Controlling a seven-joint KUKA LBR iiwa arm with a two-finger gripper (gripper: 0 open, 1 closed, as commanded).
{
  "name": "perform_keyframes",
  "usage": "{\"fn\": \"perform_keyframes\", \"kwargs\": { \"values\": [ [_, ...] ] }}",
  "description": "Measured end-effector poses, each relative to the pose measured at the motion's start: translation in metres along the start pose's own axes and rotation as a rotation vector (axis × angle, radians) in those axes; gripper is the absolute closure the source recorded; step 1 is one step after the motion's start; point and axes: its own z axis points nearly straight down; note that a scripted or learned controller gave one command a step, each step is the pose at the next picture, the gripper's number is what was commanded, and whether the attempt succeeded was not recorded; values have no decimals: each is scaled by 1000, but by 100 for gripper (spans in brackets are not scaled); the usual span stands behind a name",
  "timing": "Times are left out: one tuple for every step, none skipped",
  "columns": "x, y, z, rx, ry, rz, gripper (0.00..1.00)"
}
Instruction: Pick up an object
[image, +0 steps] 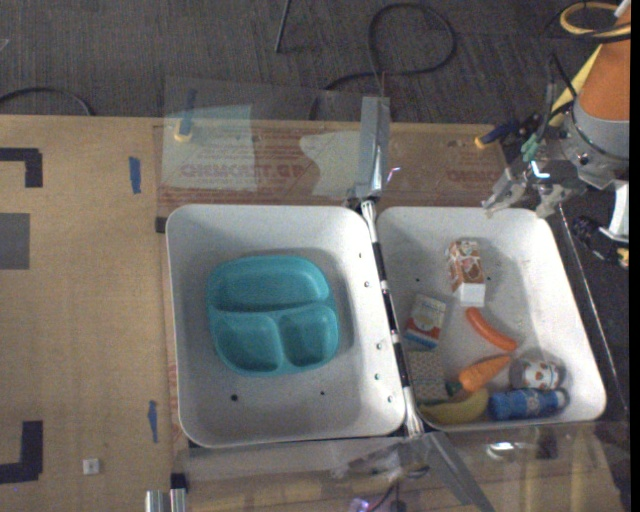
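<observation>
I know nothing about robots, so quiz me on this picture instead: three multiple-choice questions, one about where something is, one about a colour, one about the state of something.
1. Where does the divided tray lie?
A. left bin
B. right bin
C. on the bench outside the bins

2. What colour is that tray?
A. red
B. teal
C. yellow

3. How does the gripper stand to the toys?
A. pressed onto the banana
B. lifting the carrot
C. up at the right bin's far corner, apart from them all

Answers:
1 A, the tray lies alone in the left bin.
2 B, it is plainly teal.
3 C, the gripper hangs by the right bin rim, away from banana and carrot.
</observation>
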Motion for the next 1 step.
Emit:
{"fn": "perform_keyframes", "kwargs": {
  "values": [
    [-56, 11, 133, -1, 4, -10, 0]
  ]
}}
